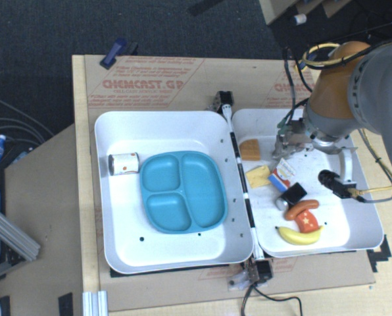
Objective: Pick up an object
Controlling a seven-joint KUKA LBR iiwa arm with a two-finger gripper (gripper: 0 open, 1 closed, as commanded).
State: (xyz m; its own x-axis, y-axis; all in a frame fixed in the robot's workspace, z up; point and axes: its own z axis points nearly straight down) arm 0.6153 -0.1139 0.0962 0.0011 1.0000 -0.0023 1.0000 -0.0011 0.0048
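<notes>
Objects for the pick sit in the right bin (364,226), all clustered left of centre: 1 banana (300,235), 1 red tomato-like piece (307,222), 1 sausage-like orange piece (301,209), 1 small black block (293,194), 1 yellow cheese wedge (257,176), 1 tan bread-like slice (250,150), 1 blue-and-white item (280,176) that I can't identify

Banana lies nearest the front wall, long axis roughly left-right, ends curling up toward the back of the bin; tomato piece touches its upper side. Sausage piece runs left-right with a slight tilt, just above the tomato piece

Worktop (156,78) is a tan board with red CHEMCAST lettering, carrying 2 shallow white bins side by side, joined along a black hinge line. Left bin (110,242) holds 1 blue three-compartment plate (182,191), centred, and 1 small white cylinder (124,164) lying on its side near the left wall. Dark carpet around the board; 1 blue clip-like thing (112,53) just off the back-left corner, grey cables and a metal rail at the left edge

Arm comes in from the right, orange band above the wrist. Tool (288,145) is low over the back of the right bin, between the bread slice and the wrist, just above the blue-and-white item. Can't tell if it's open or closed, and nothing is seen held in it
</notes>
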